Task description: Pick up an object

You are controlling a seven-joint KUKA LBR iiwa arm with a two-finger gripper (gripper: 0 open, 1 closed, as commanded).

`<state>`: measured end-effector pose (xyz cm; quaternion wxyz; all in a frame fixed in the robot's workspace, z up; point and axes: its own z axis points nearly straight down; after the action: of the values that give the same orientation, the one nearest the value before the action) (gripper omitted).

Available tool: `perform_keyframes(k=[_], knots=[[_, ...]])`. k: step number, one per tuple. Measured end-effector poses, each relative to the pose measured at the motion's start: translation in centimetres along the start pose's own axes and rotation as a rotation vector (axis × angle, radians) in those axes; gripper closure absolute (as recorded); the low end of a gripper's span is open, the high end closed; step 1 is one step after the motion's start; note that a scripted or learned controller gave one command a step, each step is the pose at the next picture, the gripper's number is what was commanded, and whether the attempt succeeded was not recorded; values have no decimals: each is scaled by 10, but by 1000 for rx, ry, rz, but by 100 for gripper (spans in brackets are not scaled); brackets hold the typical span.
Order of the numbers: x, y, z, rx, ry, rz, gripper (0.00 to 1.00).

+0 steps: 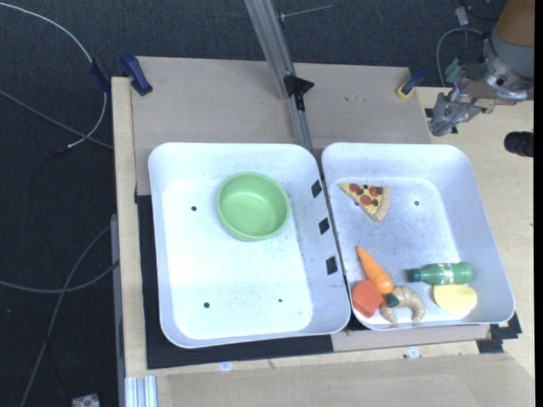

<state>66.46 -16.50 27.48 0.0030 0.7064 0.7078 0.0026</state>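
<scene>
Two bins below me; gripper (445, 119) upper right of frame, past right bin (475, 193) rim, finger state unclear.

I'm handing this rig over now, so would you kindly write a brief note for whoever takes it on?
Gripper: above the bench beyond the right bin's far corner, holding nothing.
Right bin: pizza slice at the far end; carrot, red piece, tan croissant-like toy, green bottle and yellow piece bunched at the near end.
Left bin: green bowl.
Done: nothing picked.
Left: choose an object, descend, grasp, lift.
</scene>
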Motion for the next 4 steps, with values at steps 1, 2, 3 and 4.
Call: perform_keyframes(k=[1, 2, 3, 4], knots=[[48, -17, -7, 16, 7, -3, 100], [108, -39, -2, 19, 7, -4, 100], [155, -52, 14, 23, 6, -4, 100], [211, -62, 28, 24, 6, -5, 100]])
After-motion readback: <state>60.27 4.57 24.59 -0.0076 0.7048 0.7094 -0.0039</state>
